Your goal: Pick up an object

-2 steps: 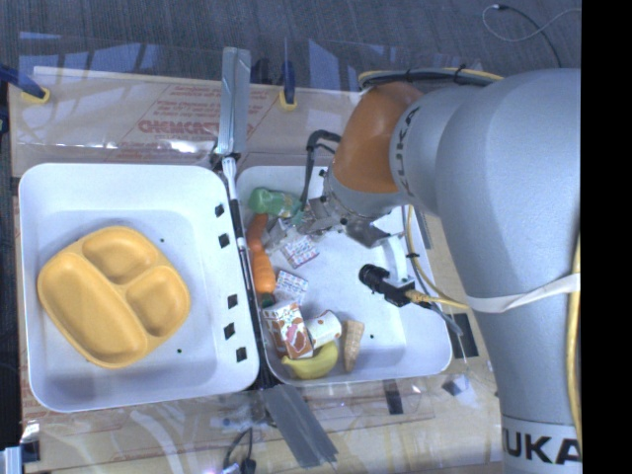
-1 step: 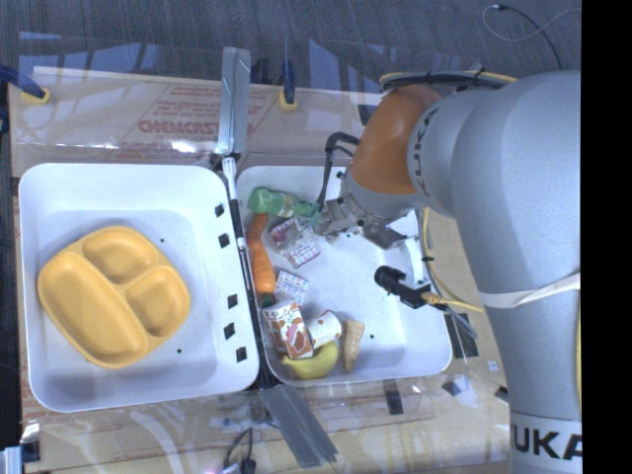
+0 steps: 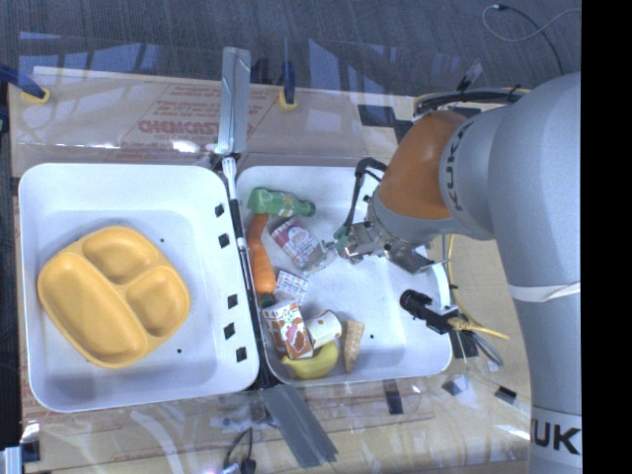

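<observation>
Gripper point(image 3: 348, 245) mid-frame over right bin point(image 3: 395, 349); fingers' state can't tell. Nearest obj: snack packet point(image 3: 296, 240), just left, long axis diagonal.

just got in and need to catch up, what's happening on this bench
A grey arm with an orange band reaches in from the right over the right bin. Its tool is low beside a small packet, near a green bottle and a carrot. A banana lies at the near edge. The left bin holds a yellow divided plate. Nothing visibly grasped.
</observation>
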Available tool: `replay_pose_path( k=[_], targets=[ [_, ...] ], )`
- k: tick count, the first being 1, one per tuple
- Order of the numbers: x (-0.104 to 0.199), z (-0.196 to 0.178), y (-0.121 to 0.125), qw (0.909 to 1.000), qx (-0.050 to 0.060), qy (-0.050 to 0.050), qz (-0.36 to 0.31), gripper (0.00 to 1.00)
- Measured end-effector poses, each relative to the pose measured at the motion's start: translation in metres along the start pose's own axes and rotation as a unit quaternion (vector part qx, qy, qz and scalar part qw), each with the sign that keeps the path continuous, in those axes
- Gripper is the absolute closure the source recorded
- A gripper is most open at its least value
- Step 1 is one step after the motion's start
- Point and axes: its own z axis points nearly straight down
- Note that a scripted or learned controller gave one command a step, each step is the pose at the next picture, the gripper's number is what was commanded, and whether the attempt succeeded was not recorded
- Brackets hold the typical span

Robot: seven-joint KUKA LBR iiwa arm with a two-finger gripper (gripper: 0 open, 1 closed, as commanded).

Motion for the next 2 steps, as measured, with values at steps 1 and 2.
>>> replay_pose_path(
  k=[1,2],
  targets=[
    [0.04,-0.001,0.052,0.9929,-0.002,-0.001,-0.119,0.0],
    [0.04,-0.012,0.052,0.9928,-0.001,-0.001,-0.12,1.0]
  ],
)
